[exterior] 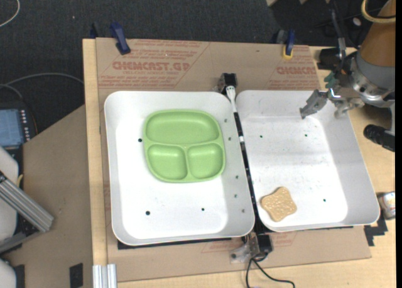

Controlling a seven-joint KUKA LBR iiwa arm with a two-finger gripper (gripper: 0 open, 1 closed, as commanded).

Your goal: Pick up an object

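Note:
A tan, biscuit-shaped object (278, 204) lies flat near the front edge of the right bin (342, 155). My gripper (326, 107) hangs over that bin's far right corner, well behind and to the right of the object. Its two fingers (309, 107) are spread apart, open, with nothing between them. The grey arm with its orange band comes in from the right edge.
The left bin (125, 205) holds a green divided plate (184, 145) lying flat in its far half. A black hinge strip (242, 155) runs between the two bins. Blue clamps (119, 38) sit at the back of the cardboard-covered bench.

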